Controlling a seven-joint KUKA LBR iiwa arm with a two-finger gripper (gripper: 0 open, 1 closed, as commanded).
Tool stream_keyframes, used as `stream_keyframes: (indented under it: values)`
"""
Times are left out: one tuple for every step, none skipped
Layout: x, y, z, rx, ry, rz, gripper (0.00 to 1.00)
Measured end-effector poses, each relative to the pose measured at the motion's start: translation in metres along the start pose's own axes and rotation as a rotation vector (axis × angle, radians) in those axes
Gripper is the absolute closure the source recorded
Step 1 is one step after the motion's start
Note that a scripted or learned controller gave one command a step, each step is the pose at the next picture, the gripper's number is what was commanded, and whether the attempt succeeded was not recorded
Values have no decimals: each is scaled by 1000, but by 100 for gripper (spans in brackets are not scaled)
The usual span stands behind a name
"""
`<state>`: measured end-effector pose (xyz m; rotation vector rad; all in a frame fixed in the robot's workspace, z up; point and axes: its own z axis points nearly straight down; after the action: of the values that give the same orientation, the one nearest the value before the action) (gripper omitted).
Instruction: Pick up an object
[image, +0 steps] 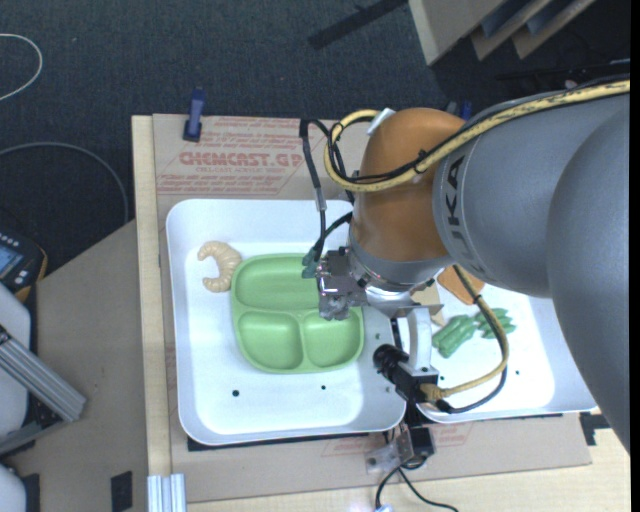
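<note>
A green divided plate (290, 318) lies in the middle of the left white bin (200, 330). A tan croissant-shaped toy (218, 264) rests against the plate's upper left corner. My gripper (332, 290) hangs low over the plate's right rim, its metal tip touching or just above the rim. The big grey arm and its orange band cover the gripper from above. In the right bin (530, 385) lies a green leafy toy (472, 331), partly behind the arm, with an orange object (462, 285) peeking out above it.
A brown cardboard sheet (240, 155) with red print lies under the bins. A blue clip (194, 115) sits at its far left corner. Black and yellow cables (470, 385) loop from the wrist over the bins' shared wall. Dark floor surrounds the bench.
</note>
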<state>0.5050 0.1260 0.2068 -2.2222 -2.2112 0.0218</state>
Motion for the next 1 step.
stream_keyframes:
  values:
    - [-27, -27, -102, -23, 7, -2, 100]
